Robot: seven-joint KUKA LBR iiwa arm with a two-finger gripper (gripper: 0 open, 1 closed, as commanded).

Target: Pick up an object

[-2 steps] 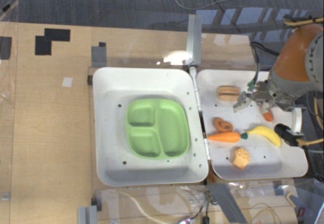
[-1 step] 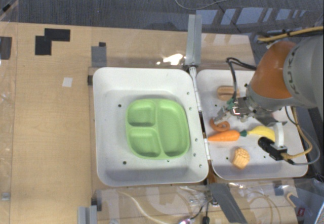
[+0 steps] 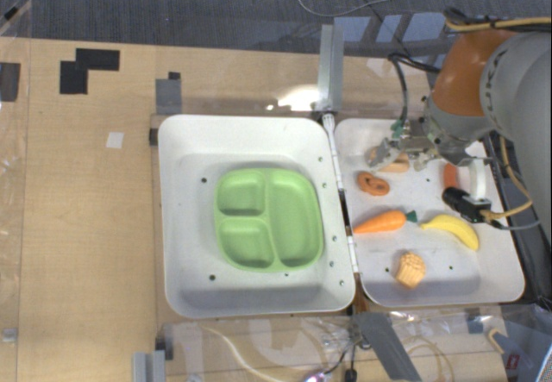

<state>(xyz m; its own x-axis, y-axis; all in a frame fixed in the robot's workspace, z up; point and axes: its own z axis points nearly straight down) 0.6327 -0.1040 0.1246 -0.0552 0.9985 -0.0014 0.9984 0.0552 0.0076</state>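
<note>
Reaching in from three o'clock, the gripper [image 3: 398, 150] sits low over the right bin [image 3: 500, 281], at its twelve o'clock end, touching or just above a pale bread-like piece [image 3: 395, 165]; whether it is held cannot be made out. Just toward six o'clock lies a brown pretzel-like piece [image 3: 373, 184], then a carrot [image 3: 380, 222], a banana [image 3: 454, 229] and a corn cob [image 3: 410, 269]. Judging by this, the grasp step is in hand; next comes closing firmly and lifting straight up.
</note>
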